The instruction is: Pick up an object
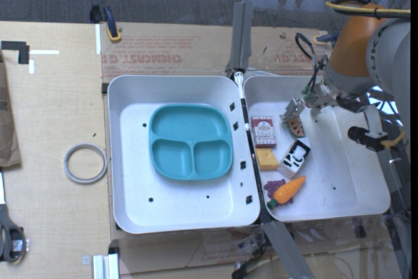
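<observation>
Far to the left of the gripper (294, 115), out on the wooden bench (52, 108), lies a pale tape ring (85, 163). Nearer, in the left bin (124, 206), sits a teal divided plate (192, 141) with three compartments, well apart from the jaws. Behind that bin the cardboard sheet (157, 52) carries red printing, upside down and mirrored from this angle; I cannot read it with confidence.

In the right bin (353, 199), just left of the jaws, lies a small red box (262, 131) with a pale label whose writing is too small to read. Below it is a yellow block (266, 158), likely toy cheese. Just below the jaws lies a black-and-white card (295, 157) bearing bold white strokes, no legible word. Further below is an orange toy carrot (289, 190), with a purple piece (272, 185) touching its left end.

The gripper hangs low near the bin's back, with a small brownish spotted object (295, 121) right at its tip. Whether the jaws are apart or clamped on it cannot be told, nor whether it rests on the floor.

As a judgement, the step in hand is securing that spotted object: the jaws should straddle it squarely, close fully, then lift straight up, clear of the red box alongside.
</observation>
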You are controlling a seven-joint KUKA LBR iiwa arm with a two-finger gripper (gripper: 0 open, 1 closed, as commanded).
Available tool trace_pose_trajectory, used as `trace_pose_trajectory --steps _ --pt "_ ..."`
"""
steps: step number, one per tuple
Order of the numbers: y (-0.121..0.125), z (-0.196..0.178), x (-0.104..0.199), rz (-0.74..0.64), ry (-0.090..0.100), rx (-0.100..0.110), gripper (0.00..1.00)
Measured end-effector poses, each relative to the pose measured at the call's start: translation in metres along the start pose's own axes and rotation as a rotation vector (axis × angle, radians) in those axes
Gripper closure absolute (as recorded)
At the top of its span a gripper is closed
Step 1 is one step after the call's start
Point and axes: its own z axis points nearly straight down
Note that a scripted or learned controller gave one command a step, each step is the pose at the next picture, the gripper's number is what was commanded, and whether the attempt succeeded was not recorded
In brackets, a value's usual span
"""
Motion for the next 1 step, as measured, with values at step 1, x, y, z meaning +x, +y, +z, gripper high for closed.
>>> trace_pose_trajectory --steps 1 --pt "-0.0281 0.0003 0.0457 0.343 0.0 0.002 0.0"
